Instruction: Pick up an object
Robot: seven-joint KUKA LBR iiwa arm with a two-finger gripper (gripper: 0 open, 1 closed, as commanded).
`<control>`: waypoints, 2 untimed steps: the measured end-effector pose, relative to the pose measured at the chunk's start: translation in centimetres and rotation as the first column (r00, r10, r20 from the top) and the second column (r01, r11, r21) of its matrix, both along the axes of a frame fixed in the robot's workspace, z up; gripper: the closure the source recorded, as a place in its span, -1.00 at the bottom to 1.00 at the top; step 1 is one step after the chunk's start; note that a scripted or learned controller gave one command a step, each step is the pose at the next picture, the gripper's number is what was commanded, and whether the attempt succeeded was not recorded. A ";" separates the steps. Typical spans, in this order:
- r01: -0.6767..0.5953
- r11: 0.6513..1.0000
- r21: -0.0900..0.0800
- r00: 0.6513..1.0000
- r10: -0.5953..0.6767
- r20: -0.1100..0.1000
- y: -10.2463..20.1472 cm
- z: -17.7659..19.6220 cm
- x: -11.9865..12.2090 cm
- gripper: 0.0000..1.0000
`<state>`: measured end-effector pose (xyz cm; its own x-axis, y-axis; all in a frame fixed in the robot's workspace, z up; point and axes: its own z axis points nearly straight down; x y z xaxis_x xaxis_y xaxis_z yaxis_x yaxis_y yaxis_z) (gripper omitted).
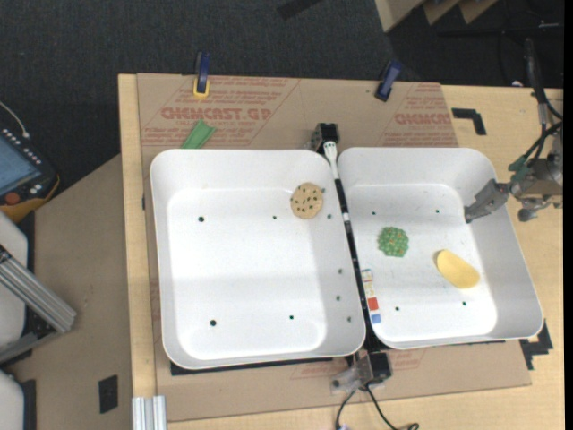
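White plastic bins sit side by side on a cardboard-covered bench [269,106]: left bin [179,240] and right bin [501,316]. Right bin holds two candidates for the pick: a green knobbly lump [392,241] approx. centre, and a yellow oval piece [457,270] at about 4 o'clock from it, near but apart. Left bin has a round tan cookie w/ dark spots [306,201] up near its 1 o'clock corner, just beside the divider between the bins. Gripper [482,202] comes in from 3 o'clock, its grey tip over the right bin's 2 o'clock edge, up-right of the yellow piece and well clear of the green lump. Nothing seen pinched in it; whether the claw is spread or pressed together I cannot tell, the tip is too small & seen at a slant. Step in hand, as I judge it: approach, pre-grasp, no contact w/ any object yet. Next move prob. calls for picking a target (yellow piece is nearest, toward 7 o'clock from the tip), centring above it, then descending w/ the claw spread enough to straddle it. Yellow piece looks low & smooth, so a shallow or off-centre close could slip off; green lump is bumpier, may give better purchase but needs more travel toward 9 o'clock.
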<state>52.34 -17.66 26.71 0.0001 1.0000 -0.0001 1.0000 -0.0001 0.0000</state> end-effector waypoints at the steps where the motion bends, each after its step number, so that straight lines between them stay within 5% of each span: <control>1: 0.003 1.000 0.002 1.000 -0.003 -0.007 -3.2 -8.1 -1.3 -1.00; 2: 0.003 1.000 0.003 1.000 -0.003 -0.006 -1.9 -18.8 -4.1 -1.00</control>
